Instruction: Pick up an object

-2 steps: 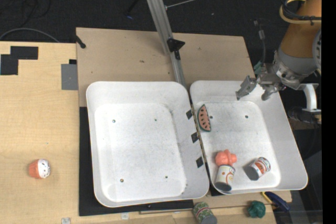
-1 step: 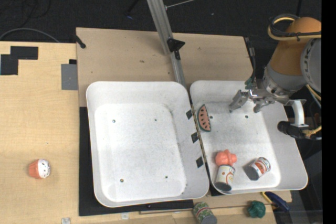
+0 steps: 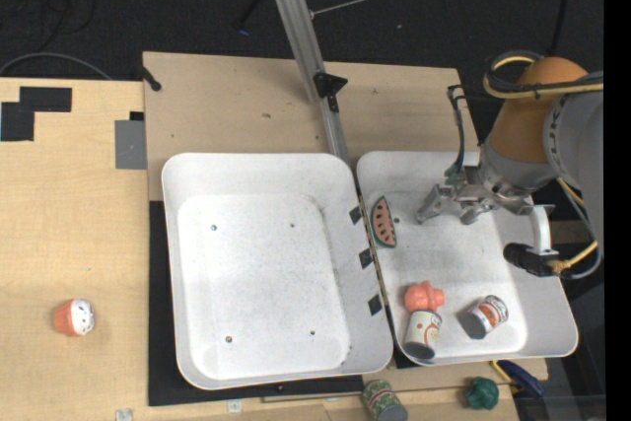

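In the right bin (image 3: pixel 552 335) a watermelon-slice toy (image 3: pixel 382 222) leans on the left wall. A pink-orange toy (image 3: pixel 424 295) sits near the front, with a small can (image 3: pixel 421 331) lying right below it. A second can (image 3: pixel 485 315) lies to their right. My gripper (image 3: pixel 447 209) hangs over the bin's back half, right of the watermelon slice and well behind the cans. Its fingers stand apart with nothing between them.
The left bin (image 3: pixel 177 175) holds no objects that I can make out. A slanted metal rail (image 3: pixel 300 30) rises behind the bins. An orange-and-white ball (image 3: pixel 74 317) lies on the bench at far left. A green lump (image 3: pixel 481 393) and a can (image 3: pixel 380 399) lie in front of the bins.
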`<state>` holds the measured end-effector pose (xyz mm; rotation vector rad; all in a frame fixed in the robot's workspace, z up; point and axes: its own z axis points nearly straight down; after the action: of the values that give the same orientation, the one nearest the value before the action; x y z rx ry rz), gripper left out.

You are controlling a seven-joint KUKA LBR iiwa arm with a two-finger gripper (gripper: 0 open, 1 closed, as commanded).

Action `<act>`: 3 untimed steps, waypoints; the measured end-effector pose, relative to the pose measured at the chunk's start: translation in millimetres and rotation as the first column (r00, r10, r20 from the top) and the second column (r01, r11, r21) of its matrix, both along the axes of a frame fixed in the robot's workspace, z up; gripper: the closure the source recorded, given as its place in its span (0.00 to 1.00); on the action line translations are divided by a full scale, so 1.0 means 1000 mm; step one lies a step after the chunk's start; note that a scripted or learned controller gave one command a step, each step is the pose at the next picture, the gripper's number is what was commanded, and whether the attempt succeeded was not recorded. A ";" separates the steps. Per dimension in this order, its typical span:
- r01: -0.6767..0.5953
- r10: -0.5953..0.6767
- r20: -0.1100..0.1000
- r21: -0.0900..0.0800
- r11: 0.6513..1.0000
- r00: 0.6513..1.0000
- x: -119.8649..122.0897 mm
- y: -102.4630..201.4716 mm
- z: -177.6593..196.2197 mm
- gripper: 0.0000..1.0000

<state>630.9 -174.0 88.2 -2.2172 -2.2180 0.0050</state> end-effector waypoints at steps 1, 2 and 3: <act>0.002 -0.002 0.004 -0.002 1.000 1.000 0.001 -0.001 0.013 1.00; 0.002 -0.002 0.010 -0.003 1.000 1.000 0.005 -0.010 0.070 1.00; 0.001 -0.001 0.012 -0.004 1.000 1.000 0.007 -0.016 0.133 1.00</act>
<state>638.0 -190.3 221.5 -2.2257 -2.2251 -0.0041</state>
